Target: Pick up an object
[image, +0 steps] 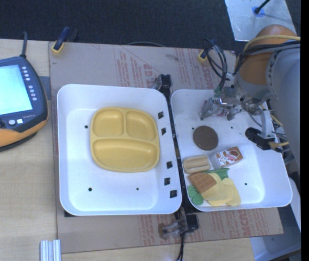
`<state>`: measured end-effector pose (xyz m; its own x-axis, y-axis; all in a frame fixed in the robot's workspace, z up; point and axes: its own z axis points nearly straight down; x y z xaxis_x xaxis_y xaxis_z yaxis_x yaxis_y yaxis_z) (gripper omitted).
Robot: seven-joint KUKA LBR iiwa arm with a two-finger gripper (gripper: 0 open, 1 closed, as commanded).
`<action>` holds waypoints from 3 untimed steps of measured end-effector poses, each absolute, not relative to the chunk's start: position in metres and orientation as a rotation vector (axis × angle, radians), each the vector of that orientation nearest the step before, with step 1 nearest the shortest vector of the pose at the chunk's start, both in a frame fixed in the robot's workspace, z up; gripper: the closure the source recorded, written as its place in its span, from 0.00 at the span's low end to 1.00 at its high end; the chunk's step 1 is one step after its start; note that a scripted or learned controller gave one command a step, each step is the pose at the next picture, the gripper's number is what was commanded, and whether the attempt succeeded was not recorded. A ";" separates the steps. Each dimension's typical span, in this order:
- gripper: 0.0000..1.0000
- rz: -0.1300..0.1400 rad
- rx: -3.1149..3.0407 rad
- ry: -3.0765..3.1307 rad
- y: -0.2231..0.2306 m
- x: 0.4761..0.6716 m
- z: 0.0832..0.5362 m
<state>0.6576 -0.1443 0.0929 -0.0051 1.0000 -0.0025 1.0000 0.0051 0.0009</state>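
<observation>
Lighting was bright and even, apparently from overhead. The white bins [67, 145] verged on overexposure; the handheld screen [2, 91] was washed out by glare. Shadows were short and soft. Focus was moderately soft throughout, with fine detail smeared

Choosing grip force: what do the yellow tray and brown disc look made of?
Yellow tray: likely moulded plastic, smooth and evenly coloured, with soft rounded compartment ridges. Brown disc: matt, flat, uniform dark brown; perhaps plastic toy food, but I can't be sure.
</observation>
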 end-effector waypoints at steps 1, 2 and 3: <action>0.00 -0.007 2.222 2.232 -0.099 0.590 0.091; 1.00 -0.004 2.219 2.225 -0.103 0.592 0.104; 1.00 0.012 2.205 2.234 -0.020 0.602 0.198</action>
